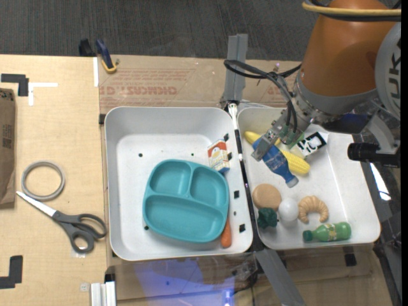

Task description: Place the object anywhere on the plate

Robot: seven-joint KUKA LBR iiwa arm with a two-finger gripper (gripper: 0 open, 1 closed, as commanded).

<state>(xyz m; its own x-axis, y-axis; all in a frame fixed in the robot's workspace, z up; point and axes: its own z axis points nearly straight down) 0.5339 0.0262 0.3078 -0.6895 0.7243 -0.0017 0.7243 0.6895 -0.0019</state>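
Mirrored, illegible print on cardboard (167, 89) behind bins.

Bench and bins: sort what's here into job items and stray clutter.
Job:
teal plate in the left bin
gripper over the right bin
toys there: blue bottle, corn cob, bread roll, white egg, croissant, green bottle

Clutter:
scissors
tape roll
blue clamp
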